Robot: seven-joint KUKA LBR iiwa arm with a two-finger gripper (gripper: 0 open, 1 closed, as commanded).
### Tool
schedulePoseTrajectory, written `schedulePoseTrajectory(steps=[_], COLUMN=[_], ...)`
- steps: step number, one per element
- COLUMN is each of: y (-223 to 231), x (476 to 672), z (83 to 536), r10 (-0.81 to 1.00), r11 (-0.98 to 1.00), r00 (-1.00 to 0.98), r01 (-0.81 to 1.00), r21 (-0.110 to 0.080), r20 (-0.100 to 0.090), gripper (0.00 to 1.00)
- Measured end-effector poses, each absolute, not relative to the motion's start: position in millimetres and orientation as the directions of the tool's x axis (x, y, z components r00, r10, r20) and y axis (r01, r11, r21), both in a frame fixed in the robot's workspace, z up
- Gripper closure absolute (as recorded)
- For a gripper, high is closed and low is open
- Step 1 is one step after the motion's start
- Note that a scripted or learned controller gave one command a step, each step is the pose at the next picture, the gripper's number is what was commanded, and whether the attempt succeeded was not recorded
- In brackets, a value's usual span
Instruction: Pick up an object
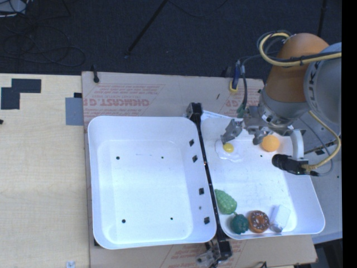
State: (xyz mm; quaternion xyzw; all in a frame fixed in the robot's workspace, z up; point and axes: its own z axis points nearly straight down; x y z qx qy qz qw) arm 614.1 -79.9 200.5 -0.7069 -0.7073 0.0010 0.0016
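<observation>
My gripper (245, 134) hangs over the far end of the right bin (301, 197), open, with nothing between its fingers. Its left finger (230, 132) is just above a white fried egg toy with a yellow yolk (228, 148). An orange ball (270, 143) lies just beside the right finger (258, 138). At the near end of the same bin sit a green lumpy object (225, 201), a teal object (240, 223), a brown donut (257, 221) and a small white block (280, 216).
The left bin (103, 194) stands beside the right one, with a black divider strip (202, 166) between them. Both rest on a cardboard sheet (134, 96). The arm's grey and orange body (295, 71) and its cables fill the upper right.
</observation>
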Motion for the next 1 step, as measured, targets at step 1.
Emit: schedulePoseTrajectory(steps=[1], y=[-80.3], x=[614.1], z=[210.4], r10=[1.000], r11=[0.001], r00=[-0.001], r01=[1.000], r21=[-0.005], r20=[0.001], gripper=[1.00])
